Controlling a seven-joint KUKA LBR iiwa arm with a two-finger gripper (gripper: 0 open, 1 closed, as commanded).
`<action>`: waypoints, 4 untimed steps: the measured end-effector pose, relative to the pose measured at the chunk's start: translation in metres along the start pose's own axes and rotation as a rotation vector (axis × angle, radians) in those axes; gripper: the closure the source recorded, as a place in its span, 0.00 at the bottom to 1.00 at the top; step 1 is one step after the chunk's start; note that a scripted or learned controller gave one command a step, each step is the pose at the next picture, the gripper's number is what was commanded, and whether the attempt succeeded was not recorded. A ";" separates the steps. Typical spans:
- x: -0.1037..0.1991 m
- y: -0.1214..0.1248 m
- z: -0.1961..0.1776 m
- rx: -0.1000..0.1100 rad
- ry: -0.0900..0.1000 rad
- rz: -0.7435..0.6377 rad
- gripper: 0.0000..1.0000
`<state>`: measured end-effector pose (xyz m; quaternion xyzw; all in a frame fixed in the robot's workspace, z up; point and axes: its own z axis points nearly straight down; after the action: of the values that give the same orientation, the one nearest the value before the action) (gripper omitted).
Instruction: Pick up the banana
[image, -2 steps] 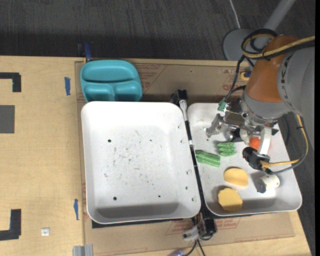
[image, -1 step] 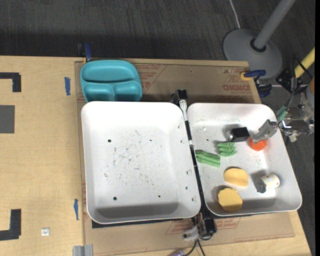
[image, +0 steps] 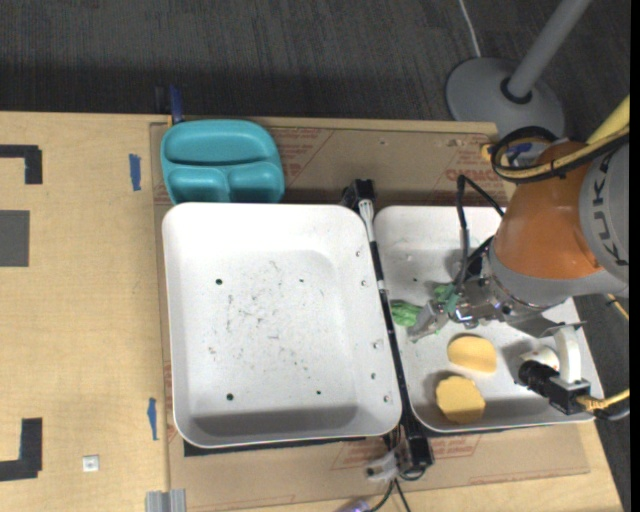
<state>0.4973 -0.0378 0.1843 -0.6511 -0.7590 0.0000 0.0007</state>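
In the right bin (image: 430, 235) – metal gripper (image: 440, 312) beside green object (image: 404, 314)

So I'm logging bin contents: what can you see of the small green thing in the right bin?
The green thing is small, bright green and soft-looking, its shape unclear. It lies on the floor of the right bin, close to the left wall, apart from the two yellow pieces. The hand sits just to its right; contact cannot be judged.
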 end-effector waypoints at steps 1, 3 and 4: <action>0.051 -0.010 0.000 0.001 0.000 -0.187 0.00; 0.145 0.006 0.097 -0.011 0.001 -0.602 0.00; 0.209 0.066 0.097 -0.009 0.000 -0.626 0.00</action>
<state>0.5303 0.1785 0.0871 -0.3858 -0.9226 -0.0035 -0.0024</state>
